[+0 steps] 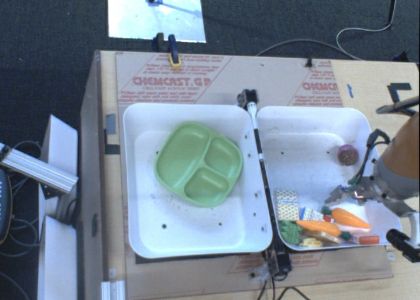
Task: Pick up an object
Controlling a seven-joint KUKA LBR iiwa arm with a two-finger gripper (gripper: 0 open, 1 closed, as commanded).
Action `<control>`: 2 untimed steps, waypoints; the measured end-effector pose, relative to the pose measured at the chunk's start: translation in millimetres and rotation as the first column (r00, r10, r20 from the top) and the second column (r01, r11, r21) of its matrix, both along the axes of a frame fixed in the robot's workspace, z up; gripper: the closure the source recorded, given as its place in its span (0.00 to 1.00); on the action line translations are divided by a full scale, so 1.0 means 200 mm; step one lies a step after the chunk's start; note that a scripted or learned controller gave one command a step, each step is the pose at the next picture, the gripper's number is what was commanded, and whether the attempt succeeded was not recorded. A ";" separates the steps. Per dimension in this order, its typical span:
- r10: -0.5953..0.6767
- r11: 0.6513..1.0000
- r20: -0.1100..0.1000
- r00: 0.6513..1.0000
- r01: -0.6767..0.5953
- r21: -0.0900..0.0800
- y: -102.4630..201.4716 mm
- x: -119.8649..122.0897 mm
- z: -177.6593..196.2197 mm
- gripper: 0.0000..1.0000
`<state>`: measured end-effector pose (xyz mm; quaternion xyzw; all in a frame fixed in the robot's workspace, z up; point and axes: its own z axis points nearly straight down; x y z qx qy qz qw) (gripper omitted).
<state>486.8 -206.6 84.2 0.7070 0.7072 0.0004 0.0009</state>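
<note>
From the overhead camera I see my gripper [354,193] low over the right bin's [308,128] right side, just above a heap of toy food in the near corner: two carrots [350,217], a green piece [289,230], a small patterned box [286,203] and some smaller bits I can't make out, crowded against the gripper's near side. A dark reddish ball [348,155] lies alone, near the gripper toward the far wall. The left bin [141,226] holds one green divided plate [199,163], slightly tilted; how the gripper stands I cannot tell.
</note>
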 end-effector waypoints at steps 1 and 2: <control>-0.001 1.000 0.000 1.000 0.001 0.000 0.00 0.00 0.00 0.00; -0.001 1.000 0.001 1.000 0.001 0.000 0.00 0.00 0.00 0.00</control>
